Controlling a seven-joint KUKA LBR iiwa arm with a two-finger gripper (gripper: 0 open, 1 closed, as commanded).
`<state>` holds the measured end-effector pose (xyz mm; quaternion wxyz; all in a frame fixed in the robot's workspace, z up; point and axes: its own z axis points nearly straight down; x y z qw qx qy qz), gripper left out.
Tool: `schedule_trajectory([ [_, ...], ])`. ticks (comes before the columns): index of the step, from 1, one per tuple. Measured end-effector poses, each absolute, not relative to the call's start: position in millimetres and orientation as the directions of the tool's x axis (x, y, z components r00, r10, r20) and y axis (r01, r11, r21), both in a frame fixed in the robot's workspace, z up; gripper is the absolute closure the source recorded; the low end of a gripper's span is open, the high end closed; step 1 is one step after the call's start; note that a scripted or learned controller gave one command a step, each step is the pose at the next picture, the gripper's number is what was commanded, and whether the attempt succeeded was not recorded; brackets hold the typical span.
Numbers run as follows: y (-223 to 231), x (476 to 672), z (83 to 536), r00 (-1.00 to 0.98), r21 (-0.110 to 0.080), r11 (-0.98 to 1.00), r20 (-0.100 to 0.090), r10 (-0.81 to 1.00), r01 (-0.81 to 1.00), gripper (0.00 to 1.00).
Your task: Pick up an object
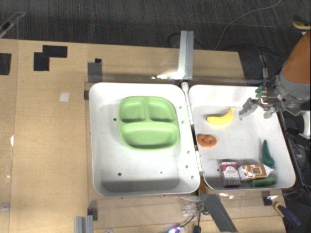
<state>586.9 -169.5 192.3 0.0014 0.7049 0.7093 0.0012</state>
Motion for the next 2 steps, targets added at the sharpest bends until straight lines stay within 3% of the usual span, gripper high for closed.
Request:
schedule_trajectory([
  [1,-152,630.6,108,0.216,0.003,-0.216,0.0,0.976,0.976,0.0],
  [2,-103,617.3,90,0.165,0.013,-0.165,0.0,0.986,0.986,0.0],
])
